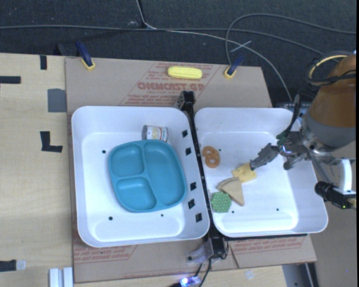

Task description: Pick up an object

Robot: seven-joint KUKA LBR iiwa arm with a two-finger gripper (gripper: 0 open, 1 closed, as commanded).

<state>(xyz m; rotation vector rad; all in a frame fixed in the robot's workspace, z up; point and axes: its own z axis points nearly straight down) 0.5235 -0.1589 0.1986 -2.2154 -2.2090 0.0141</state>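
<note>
The gripper reaches into the right bin, its tip right at the yellow cheese piece. Whether it is open or closed, I cannot tell. Pretzel, sandwich wedge and green piece lie nearby.

Light wooden tabletop with black tape marks, overlaid by a printed cardboard sheet held by two blue-and-yellow clamps. Dark carpeted floor beyond, crossed by thin cables. Even, diffuse lighting.
</note>
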